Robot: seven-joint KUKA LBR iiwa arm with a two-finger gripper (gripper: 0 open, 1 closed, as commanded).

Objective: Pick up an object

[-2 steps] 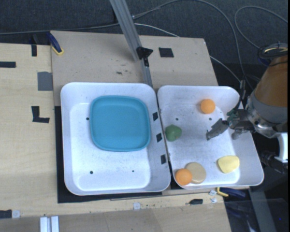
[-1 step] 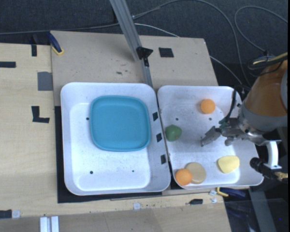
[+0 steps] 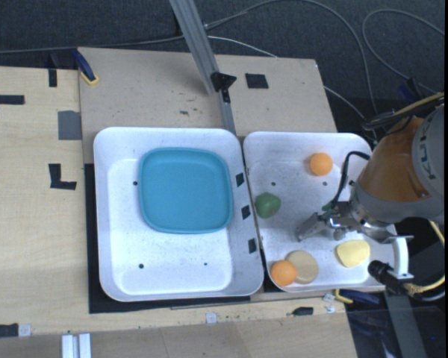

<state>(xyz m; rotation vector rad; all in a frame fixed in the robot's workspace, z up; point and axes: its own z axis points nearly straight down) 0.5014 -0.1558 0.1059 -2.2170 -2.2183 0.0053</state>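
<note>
Objects sit scattered in the right bin (image 3: 284,149): nearest, an orange ball (image 3: 283,273) touches a beige disc (image 3: 304,265) at the front edge, with a pale yellow piece (image 3: 353,253) just beside them. The gripper (image 3: 308,230) hangs low over the bin's middle, fingers close together with nothing between them. A green ball (image 3: 267,204) lies near the divider; a second orange ball (image 3: 320,163) rests farther back. The left bin (image 3: 119,274) holds a blue plate (image 3: 185,190).
</note>
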